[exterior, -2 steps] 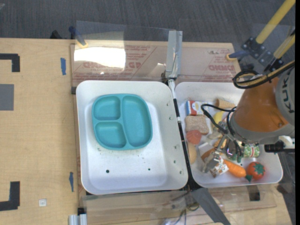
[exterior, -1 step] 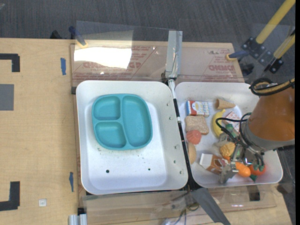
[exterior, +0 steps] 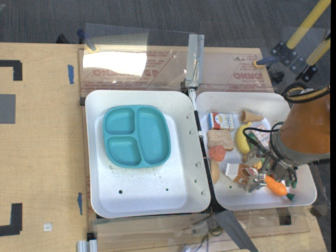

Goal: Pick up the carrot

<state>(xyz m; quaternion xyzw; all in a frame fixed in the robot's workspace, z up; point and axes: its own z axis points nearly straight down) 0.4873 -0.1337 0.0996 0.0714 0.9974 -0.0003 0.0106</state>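
Orange-banded arm (exterior: 307,127) low, gripper (exterior: 258,181) beside the carrot (exterior: 275,185).

1. Dark grey carpet (exterior: 157,7) covers the floor beyond the bench.
2. A pale wooden benchtop (exterior: 42,140) carries black corner marks and blue tape strips.
3. Glare brightens a clear plastic sheet (exterior: 136,62) behind the bins.
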